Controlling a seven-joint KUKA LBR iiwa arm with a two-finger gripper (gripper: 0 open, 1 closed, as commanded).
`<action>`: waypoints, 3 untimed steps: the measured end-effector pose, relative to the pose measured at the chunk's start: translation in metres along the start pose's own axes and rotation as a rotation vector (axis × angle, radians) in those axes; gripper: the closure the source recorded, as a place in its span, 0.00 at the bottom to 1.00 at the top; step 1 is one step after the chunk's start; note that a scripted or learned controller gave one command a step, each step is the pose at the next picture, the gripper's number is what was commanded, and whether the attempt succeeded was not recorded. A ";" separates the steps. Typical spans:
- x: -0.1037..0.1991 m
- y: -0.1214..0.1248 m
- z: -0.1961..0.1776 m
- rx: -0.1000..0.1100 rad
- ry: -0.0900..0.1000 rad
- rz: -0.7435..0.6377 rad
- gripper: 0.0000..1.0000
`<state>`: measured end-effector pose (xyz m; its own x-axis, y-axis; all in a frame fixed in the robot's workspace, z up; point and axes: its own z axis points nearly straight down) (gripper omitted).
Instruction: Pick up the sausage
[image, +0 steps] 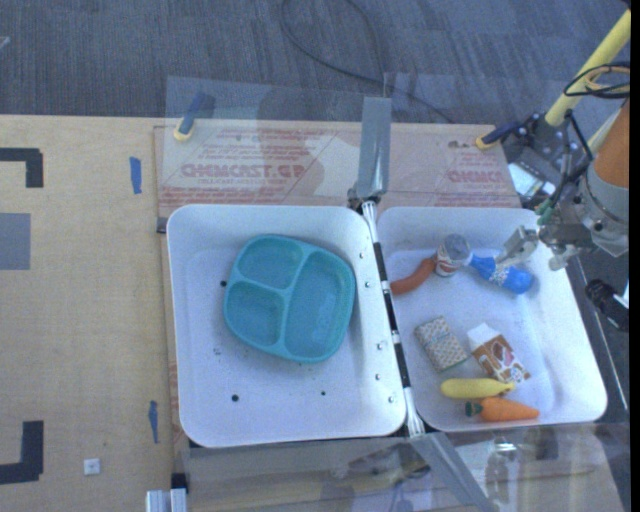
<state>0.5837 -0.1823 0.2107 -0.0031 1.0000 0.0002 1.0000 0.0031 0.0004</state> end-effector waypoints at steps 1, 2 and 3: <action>0.080 0.027 0.068 0.001 0.001 0.073 0.00; 0.092 0.044 0.123 -0.007 0.000 0.018 0.00; 0.091 0.046 0.111 -0.011 0.000 0.020 1.00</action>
<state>0.6291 -0.0911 0.1000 0.0166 0.9999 0.0005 0.9998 -0.0166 0.0119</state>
